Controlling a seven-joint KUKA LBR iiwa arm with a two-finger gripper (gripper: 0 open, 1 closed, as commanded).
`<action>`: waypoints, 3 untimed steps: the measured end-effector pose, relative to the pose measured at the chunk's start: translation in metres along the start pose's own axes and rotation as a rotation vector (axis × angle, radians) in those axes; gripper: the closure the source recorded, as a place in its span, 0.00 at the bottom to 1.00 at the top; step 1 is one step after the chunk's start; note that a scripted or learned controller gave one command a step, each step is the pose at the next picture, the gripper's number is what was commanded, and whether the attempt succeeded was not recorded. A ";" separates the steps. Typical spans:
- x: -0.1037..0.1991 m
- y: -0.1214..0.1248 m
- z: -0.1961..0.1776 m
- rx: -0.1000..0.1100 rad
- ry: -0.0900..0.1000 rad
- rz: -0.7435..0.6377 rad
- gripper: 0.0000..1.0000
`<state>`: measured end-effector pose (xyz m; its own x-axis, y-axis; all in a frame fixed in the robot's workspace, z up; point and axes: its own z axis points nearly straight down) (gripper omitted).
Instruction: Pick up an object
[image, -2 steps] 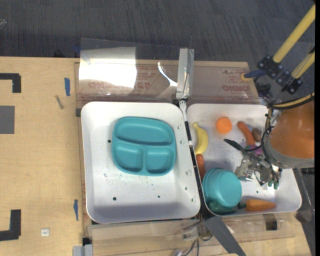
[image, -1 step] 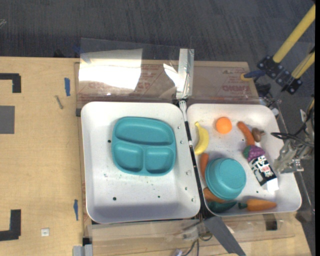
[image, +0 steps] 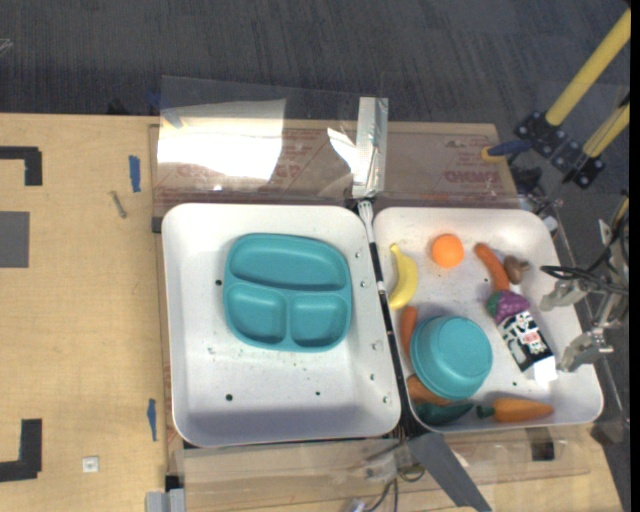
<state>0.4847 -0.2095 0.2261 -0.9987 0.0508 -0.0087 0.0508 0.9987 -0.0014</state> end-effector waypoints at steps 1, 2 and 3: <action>-0.006 -0.015 0.110 0.012 -0.032 -0.138 0.00; -0.013 0.045 0.134 0.003 -0.014 -0.310 0.00; -0.071 0.093 0.137 0.000 -0.007 -0.291 0.00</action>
